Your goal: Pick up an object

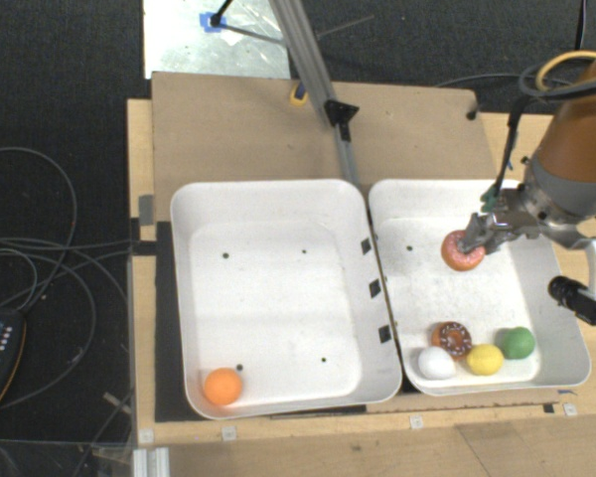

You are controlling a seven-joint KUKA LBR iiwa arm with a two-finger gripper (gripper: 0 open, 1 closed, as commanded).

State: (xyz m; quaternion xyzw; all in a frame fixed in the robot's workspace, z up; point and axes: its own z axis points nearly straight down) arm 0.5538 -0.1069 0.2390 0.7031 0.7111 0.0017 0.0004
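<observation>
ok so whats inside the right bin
In the right bin: a pink doughnut-like ring under the gripper, plus a brown doughnut, white ball, yellow ball and green ball. The arm covers its far right corner.

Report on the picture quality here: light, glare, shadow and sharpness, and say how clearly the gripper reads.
Camera view: even overhead light, soft faint shadows under the orange ball and the green ball; the white bins look bright, nearly washed out, without hard glare; focus is fair, fine detail soft; the gripper blurs into the pink object, fingers unreadable.

No legible text, labels, numbers or signs.
</observation>
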